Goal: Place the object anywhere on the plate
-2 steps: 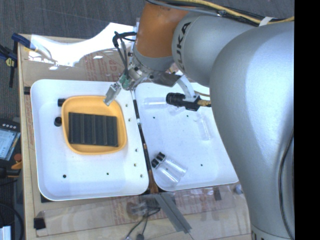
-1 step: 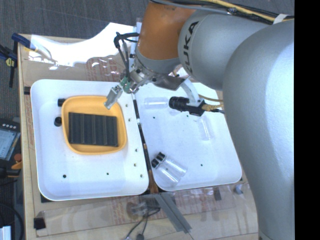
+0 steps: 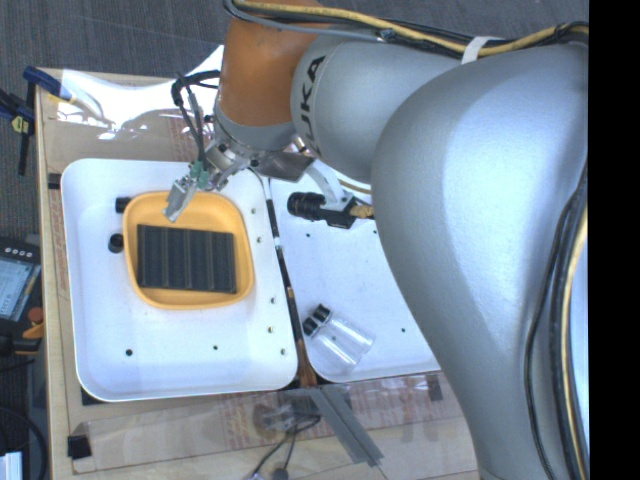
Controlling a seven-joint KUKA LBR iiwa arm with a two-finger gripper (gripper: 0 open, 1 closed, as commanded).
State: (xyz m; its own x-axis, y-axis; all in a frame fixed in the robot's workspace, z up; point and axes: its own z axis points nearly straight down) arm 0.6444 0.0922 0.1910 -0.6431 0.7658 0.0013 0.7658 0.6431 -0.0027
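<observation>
1. Two white bins sit side by side on your worktop (image 3: 180, 420): the left bin (image 3: 90, 353) and the right bin (image 3: 395, 288).
2. The yellow plate (image 3: 190, 300) lies in the left bin, toward its far half.
3. The task's thing, a dark ridged block (image 3: 187, 260), lies flat on the plate, inside its rim.
4. The tool (image 3: 180, 203) hangs over the plate's far-left rim, just beyond the block's far-left corner and tilted.
5. You can't tell from this angle whether the tool is open or closed.
6. The arm (image 3: 450, 168) covers much of the right bin.
7. A clear plastic piece (image 3: 345, 345) lies near the right bin's near edge, with a small black part (image 3: 317, 320) touching it.
</observation>
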